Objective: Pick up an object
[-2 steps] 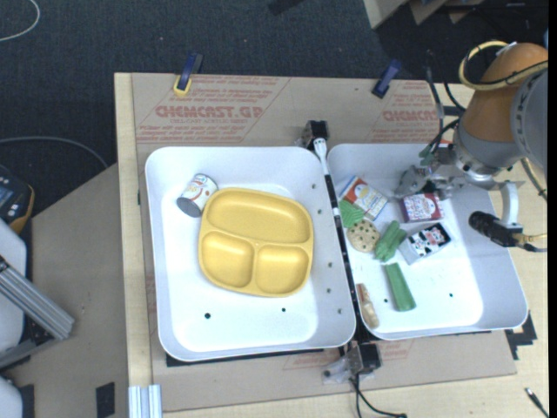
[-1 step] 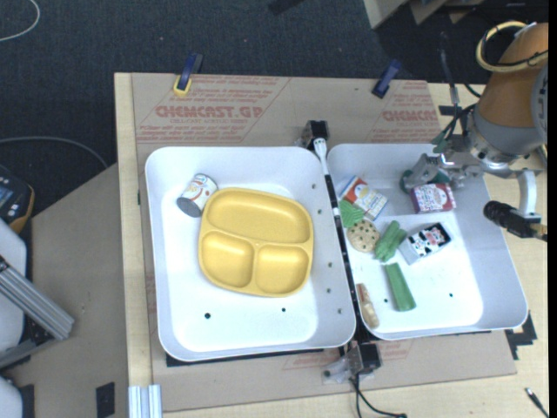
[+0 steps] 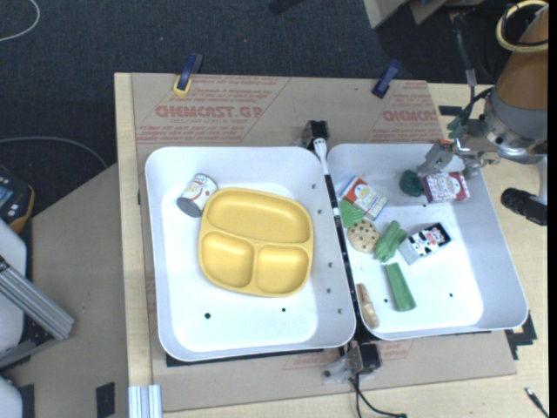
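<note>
The gripper [image 3: 442,159] hangs at the right white bin's [image 3: 487,294] far edge, beside a small red-and-white carton [image 3: 446,187]; its state cannot be told. The carton looks light and crushable, best taken gently across its flat sides.

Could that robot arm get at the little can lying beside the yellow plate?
Probably yes. The can lies in the open at the left bin's back corner with nothing over it. The gripper sits above the right bin, so it would have to cross over.
</note>
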Available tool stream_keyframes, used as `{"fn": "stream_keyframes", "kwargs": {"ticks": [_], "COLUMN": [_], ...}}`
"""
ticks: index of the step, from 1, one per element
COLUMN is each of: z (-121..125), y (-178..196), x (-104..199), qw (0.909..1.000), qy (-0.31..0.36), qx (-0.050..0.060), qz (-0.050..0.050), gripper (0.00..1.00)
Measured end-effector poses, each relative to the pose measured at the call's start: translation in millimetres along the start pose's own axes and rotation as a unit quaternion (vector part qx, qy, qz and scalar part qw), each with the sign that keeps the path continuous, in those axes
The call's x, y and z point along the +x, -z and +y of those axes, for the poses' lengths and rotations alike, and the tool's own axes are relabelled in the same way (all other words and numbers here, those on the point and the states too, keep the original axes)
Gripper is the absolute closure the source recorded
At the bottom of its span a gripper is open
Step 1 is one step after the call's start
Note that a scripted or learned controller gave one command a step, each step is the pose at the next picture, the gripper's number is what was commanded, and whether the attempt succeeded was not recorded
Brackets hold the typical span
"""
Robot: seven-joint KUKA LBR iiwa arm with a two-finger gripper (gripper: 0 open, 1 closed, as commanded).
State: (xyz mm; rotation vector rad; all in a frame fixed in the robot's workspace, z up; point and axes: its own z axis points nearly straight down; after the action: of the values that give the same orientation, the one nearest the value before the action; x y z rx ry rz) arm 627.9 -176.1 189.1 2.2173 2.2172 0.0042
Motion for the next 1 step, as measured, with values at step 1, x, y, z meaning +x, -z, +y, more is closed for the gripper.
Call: {"fn": "stream_keyframes", "kwargs": {"ticks": [1], "z": [1.6], "y": [38.9], "x": [-0.4], "qw": [1.0000], "qy": [0.001], "qx": [0.000], "qz": [0.000], "gripper": [1.00]}}
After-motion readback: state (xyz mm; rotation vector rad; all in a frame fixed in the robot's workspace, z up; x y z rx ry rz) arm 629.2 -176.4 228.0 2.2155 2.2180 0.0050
